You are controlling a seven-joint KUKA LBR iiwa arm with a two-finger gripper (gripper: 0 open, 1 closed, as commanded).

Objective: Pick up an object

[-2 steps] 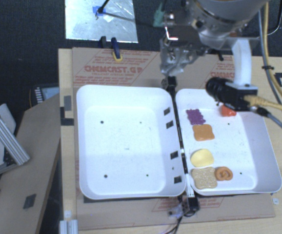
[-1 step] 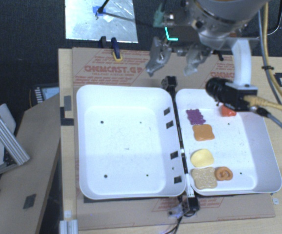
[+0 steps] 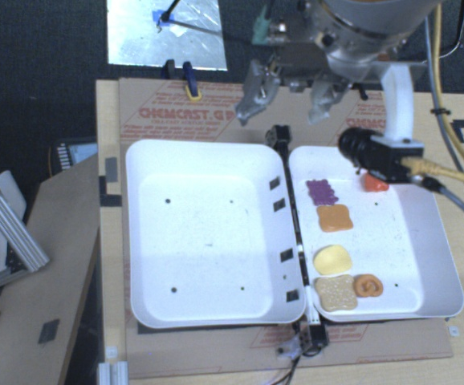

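Gripper (image 3: pixel 284 104): raised above the far edge of the bins, metal fingers spread wide, nothing between them. Right shallow white bin (image 3: pixel 425 247), contents: purple knobbly cluster (image 3: pixel 321 190); orange square waffle-like piece (image 3: pixel 335 217); pale yellow rounded lump (image 3: pixel 332 259); beige bread-like slice (image 3: pixel 336 293); small orange-brown swirled piece (image 3: pixel 368 285); red-orange bit (image 3: pixel 375 184) partly behind a black fitting. Status, as I judge it: no object picked; descent, closing and lift all remain.

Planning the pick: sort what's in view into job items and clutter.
Job:
gripper, open, above the bins
purple piece
orange square
yellow piece
beige bread slice
brown swirl
red piece
right bin

Lying about:
left bin
foil sheet
blue clamp
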